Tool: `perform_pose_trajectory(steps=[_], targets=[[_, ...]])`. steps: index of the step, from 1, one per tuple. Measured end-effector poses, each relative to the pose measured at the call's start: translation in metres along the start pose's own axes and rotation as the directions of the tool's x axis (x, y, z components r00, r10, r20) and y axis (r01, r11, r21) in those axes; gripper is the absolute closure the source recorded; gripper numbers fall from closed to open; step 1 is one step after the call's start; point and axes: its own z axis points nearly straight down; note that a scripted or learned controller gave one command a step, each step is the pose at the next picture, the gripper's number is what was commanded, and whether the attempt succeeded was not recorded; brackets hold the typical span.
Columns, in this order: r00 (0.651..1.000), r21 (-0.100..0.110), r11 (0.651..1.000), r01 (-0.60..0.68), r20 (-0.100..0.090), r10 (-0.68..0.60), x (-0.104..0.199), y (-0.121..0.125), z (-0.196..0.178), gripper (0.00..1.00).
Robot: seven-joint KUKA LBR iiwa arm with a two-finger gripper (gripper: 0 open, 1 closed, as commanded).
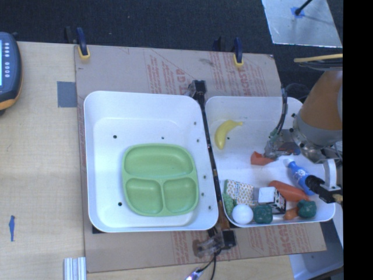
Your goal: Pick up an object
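Near edge of the right bin (pixel 256 105): white ball (pixel 242 214), green lumps, carrot (pixel 289 190) all piled up. Arm (pixel 320 107) leans in from the right, gripper (pixel 278 147) low by the red piece (pixel 261 158); can't tell about the jaws. Banana (pixel 225 132) sits farther back.

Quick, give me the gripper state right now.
Gripper: low in the right bin, beside the small orange-red piece; open, shut or holding something cannot be told from this view.
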Motion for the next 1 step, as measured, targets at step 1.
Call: perform_pose_trajectory(steps=[1], targets=[[1.000, -0.004, 1.000, -0.001, 0.001, 0.001, 0.0016, 0.0042, -0.0265, 1.00]])
